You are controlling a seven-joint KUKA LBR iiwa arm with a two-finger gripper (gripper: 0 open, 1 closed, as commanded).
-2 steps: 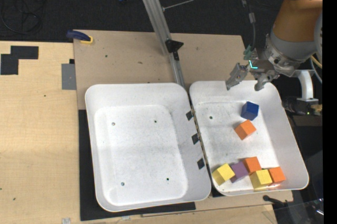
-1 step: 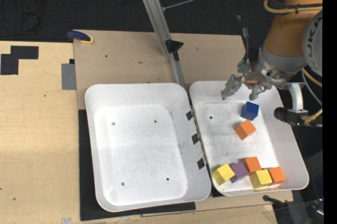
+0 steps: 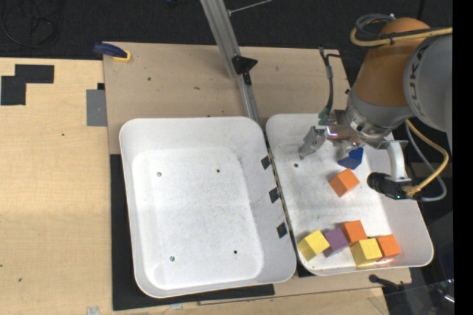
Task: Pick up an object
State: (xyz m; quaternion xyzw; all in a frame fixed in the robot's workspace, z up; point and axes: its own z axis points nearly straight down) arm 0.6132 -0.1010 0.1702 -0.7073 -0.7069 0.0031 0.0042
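My gripper [image 3: 329,146] hangs over the far part of the right bin [image 3: 307,191], its fingers spread open with nothing between them. A small blue block [image 3: 355,157] lies just right of the right finger, partly hidden by it. An orange cube [image 3: 344,182] sits a little nearer the front, apart from the gripper. Along the bin's front edge lies a cluster: a yellow cube [image 3: 314,242], a purple block [image 3: 336,238], an orange block [image 3: 354,231], a second yellow cube [image 3: 366,251] and another orange one [image 3: 388,245].
The left bin [image 3: 148,132] stands beside the right one, joined by black clips [image 3: 273,194]. A slanted aluminium rail [image 3: 222,32] rises behind the bins. Cables and a black fitting [image 3: 388,185] hang at the arm's right.
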